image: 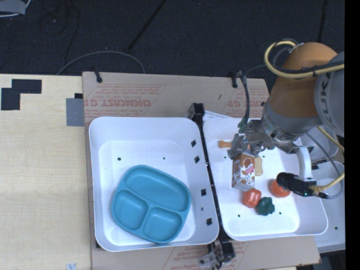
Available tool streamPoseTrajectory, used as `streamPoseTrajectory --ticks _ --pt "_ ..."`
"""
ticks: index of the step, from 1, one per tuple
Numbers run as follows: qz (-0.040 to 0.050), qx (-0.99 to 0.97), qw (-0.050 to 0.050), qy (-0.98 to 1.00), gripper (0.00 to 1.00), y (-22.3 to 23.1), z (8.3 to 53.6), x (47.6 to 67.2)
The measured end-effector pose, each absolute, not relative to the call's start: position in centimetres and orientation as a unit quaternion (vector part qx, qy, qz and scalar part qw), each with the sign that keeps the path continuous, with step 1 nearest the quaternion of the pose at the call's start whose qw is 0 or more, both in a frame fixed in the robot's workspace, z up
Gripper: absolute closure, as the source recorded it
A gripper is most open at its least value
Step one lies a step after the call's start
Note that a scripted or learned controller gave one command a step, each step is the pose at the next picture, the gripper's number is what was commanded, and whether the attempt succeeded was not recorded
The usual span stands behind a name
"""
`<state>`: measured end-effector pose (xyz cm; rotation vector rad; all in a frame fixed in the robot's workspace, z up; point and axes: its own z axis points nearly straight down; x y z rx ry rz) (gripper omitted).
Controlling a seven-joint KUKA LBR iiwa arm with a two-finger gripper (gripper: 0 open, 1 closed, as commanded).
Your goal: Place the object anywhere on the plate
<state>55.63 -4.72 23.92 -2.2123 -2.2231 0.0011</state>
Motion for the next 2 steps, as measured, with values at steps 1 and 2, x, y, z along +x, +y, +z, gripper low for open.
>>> streamPoseTrajectory --ticks 1,2 --pt "0.0002 -0.705 0.002 -0.709 1.00 0.3 24.5 55.4" --pt "0.0016 -0.705 0.003 -0.709 1.00 6.2 23.0 55.5"
